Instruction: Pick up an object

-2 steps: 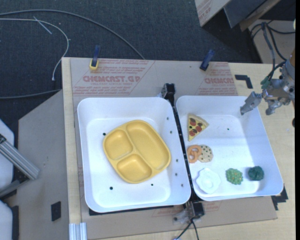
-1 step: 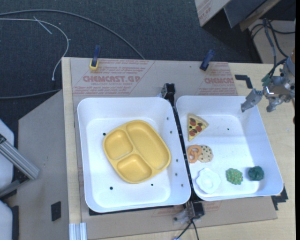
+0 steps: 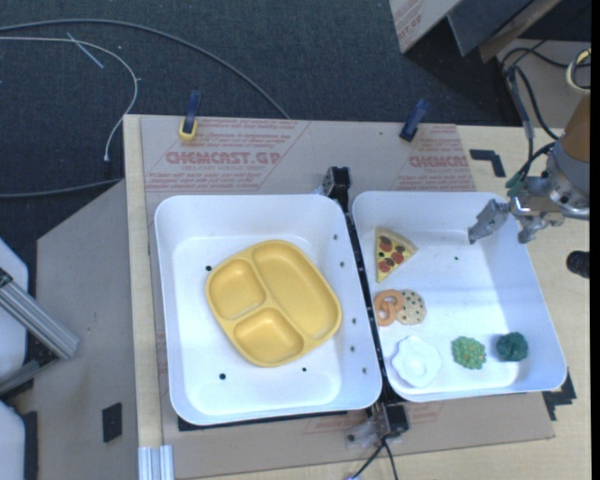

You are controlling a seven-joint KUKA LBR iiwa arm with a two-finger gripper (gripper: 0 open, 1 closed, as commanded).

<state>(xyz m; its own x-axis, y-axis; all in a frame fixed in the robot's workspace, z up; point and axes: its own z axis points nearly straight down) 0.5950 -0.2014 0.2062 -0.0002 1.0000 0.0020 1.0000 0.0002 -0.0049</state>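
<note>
The right bin holds a toy pizza slice, a pretzel touching a cookie, a white fried egg, a light green leafy piece and a dark green broccoli. My gripper hangs over the bin's far right corner, well right of the pizza slice. Its two fingers are spread and it is open, with nothing between them.
A yellow three-compartment plate lies in the left bin. Two blue clamps stand at the bench's far edge. Cables and a cardboard box sit beyond the bench at the upper right.
</note>
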